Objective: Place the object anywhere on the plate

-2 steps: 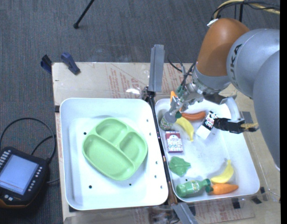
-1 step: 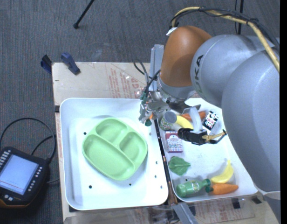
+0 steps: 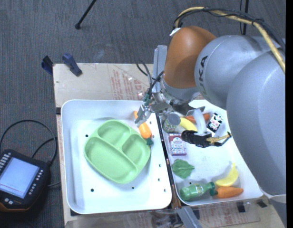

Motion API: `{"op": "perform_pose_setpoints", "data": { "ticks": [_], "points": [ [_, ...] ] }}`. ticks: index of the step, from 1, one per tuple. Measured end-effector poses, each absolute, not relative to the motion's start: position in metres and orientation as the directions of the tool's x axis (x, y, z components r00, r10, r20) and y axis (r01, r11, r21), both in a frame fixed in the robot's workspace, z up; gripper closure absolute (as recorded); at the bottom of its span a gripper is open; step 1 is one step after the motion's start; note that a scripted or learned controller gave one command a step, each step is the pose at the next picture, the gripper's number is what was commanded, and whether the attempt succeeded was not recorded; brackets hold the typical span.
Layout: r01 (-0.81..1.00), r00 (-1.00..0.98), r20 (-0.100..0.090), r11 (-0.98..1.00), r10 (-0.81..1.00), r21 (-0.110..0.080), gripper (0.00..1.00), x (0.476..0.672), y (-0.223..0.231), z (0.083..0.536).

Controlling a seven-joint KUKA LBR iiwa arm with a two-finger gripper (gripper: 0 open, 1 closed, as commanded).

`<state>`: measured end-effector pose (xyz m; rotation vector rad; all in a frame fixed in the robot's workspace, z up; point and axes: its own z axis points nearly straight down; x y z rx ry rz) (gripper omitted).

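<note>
The gripper [image 3: 142, 119] is hanging over the left bin's [image 3: 70, 127] right edge, fingers pinching a small orange carrot [image 3: 145, 130] just beside the green plate's [image 3: 117, 151] upper right rim; wide white floor is lying open on the plate's left.

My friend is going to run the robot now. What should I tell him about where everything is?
Gripper: over the left bin, by the plate's far right corner. An orange thing sits right below it; whether the fingers grip it is too small to tell.
Plate: green, three sections, in the left bin, nothing in the sections.
Orange thing: at the plate's rim, not clearly on it.
Right bin: banana, carrot, green bottle, leaf, small red box and other toys.
Done: nothing on the plate yet.
Left: get the orange thing onto the plate and let go.
</note>
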<state>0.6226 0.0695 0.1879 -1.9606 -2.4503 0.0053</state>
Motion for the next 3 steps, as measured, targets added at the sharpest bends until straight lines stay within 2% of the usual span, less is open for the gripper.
{"op": "perform_pose_setpoints", "data": {
  "ticks": [1, 2, 3],
  "points": [
    [0.974, -0.228, 0.0, 0.228, 0.974, -0.003, 0.0, 0.643, 0.184, 0.204],
    [0.955, -0.297, 0.0, 0.297, 0.955, -0.006, 0.0, 0.637, 0.155, 0.123],
    [0.954, -0.299, 0.001, 0.299, 0.954, -0.006, 1.0, 0.638, 0.156, 0.134]
  ]
}}
